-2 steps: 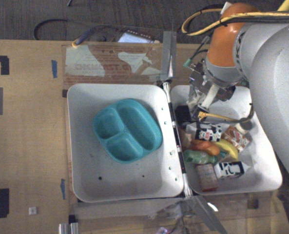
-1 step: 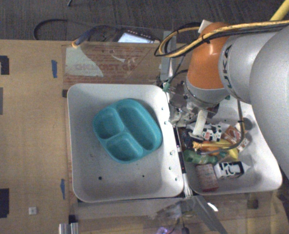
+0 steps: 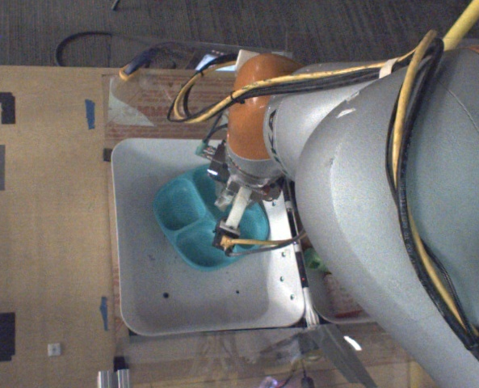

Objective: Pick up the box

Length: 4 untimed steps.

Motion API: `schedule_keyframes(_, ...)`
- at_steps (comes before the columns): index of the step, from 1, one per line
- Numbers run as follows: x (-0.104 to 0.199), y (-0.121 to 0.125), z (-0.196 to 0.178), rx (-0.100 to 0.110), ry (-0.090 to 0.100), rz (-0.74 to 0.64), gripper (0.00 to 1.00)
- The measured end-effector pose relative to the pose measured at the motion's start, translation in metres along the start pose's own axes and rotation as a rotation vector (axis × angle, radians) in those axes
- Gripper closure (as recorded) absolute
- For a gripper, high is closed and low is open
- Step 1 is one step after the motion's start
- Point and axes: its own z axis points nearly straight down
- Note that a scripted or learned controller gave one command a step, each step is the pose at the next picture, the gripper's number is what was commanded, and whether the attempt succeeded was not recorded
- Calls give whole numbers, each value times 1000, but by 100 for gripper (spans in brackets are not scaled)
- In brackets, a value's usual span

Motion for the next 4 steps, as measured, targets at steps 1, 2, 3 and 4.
schedule_keyframes(1, 42, -64, -109, -1, -1, -35, 100)
schedule_keyframes(2, 11, -121, 15, -9, 10, -36, 100)
schedule_keyframes(3, 13, -151, -228, -4, 4, 51, 100)
schedule_keyframes(4, 11, -150, -90, -2, 2, -291, 100)
